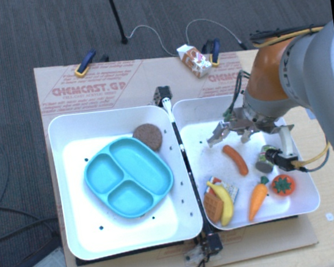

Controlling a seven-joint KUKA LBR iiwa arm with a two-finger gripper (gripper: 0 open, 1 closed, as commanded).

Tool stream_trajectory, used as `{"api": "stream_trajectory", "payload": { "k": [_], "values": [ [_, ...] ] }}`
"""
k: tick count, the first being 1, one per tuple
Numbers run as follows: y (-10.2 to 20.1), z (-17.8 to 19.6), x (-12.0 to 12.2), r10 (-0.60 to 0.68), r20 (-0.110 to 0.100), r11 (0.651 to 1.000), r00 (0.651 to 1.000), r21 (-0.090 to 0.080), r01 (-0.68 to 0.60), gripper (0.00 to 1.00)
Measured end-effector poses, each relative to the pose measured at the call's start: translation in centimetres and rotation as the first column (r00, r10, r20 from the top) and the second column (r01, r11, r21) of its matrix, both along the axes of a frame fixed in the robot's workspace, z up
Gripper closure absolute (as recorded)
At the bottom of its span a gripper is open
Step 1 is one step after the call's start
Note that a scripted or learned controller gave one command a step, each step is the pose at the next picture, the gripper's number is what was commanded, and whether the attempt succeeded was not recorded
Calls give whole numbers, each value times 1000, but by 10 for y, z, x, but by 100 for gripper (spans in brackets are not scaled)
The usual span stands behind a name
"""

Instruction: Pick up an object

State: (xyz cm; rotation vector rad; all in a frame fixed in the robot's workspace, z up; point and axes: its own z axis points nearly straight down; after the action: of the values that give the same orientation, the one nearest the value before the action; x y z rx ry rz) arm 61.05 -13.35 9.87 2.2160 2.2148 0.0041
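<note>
In the right half of the frame, the gripper point(233, 131) hangs over the right bin point(191, 111), its metal fingers spread apart with nothing between them. The sausage point(236, 159), smooth and orange-red, lies just below them on the white floor. Lower in that bin sit a carrot point(256, 200), a round tomato point(283, 184), a curved yellow banana point(223, 201) overlapping a ridged brown waffle point(213, 204), and a small grey-green object point(265, 162) too unclear to name. The left bin point(64, 193) holds a glossy blue plate point(127, 176) with three compartments, and a rough brown patty point(148, 137) touches its upper right rim. Both bins rest on a printed cardboard sheet point(93, 88); a small wrapped packet point(195, 59) lies on it near the top.
</note>
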Motion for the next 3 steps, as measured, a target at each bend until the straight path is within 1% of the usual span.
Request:
{"api": "stream_trajectory", "payload": {
  "k": [1, 2, 3],
  "values": [
    [7, -10, -37, 0, 3, 1000, 1000, 0, 0, 0],
    [7, 1, -37, 0, 4, 1000, 1000, 0, 0, 100],
    [52, 86, -102, 2, -8, 1000, 1000, 4, -2, 100]
  ]
}}
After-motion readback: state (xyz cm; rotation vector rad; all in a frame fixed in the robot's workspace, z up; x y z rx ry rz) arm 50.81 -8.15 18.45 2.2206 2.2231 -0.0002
